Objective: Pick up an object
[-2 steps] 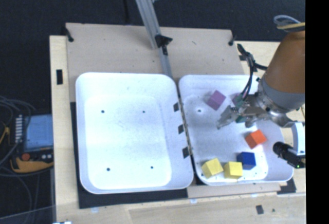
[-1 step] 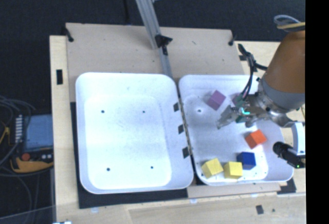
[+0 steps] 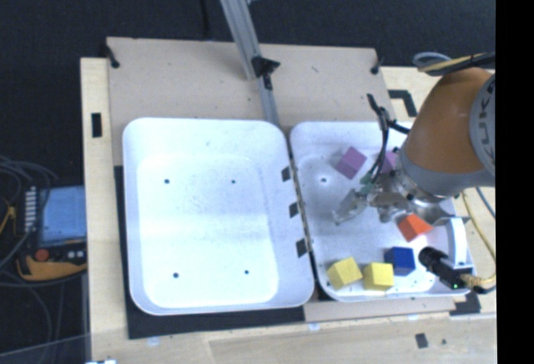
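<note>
The left bin (image 3: 209, 212) has no blocks; in the right bin (image 3: 313, 145) lie a purple block (image 3: 350, 161), two yellow blocks (image 3: 344, 272) (image 3: 379, 275), a blue block (image 3: 401, 259) and an orange block (image 3: 413, 227). The gripper (image 3: 350, 208) hangs over the bin floor below the purple block, its fingers spread and holding nothing. To do this step well, I think it must first center over one block, probably the purple one because it stands apart from the others, and then go straight down before it closes.

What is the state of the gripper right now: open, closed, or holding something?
Gripper: over the right bin, below the purple block; open or closed cannot be told, and nothing is seen held.
</note>
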`<control>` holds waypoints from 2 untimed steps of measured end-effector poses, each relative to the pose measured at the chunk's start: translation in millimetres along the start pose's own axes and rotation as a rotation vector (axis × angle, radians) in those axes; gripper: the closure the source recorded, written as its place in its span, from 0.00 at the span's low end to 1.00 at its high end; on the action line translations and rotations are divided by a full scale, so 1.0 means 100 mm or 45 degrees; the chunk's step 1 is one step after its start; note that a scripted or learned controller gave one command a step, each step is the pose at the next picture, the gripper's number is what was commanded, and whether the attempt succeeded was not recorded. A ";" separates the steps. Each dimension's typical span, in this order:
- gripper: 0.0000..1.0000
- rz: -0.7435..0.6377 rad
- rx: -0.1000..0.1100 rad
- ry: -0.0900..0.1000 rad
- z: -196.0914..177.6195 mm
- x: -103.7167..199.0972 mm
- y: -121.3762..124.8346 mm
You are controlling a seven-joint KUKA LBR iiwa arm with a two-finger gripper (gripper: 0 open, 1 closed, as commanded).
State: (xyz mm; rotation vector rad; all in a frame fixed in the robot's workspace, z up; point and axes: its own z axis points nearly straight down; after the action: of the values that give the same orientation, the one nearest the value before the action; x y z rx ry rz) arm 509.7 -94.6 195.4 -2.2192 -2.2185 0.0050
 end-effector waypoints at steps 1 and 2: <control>0.00 0.001 0.001 0.000 0.61 -0.06 0.03; 0.00 0.001 -0.009 -0.002 0.98 -0.08 0.05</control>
State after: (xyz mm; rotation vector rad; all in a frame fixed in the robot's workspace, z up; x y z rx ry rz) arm 513.8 -102.3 97.2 -2.2247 -2.2221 -0.0012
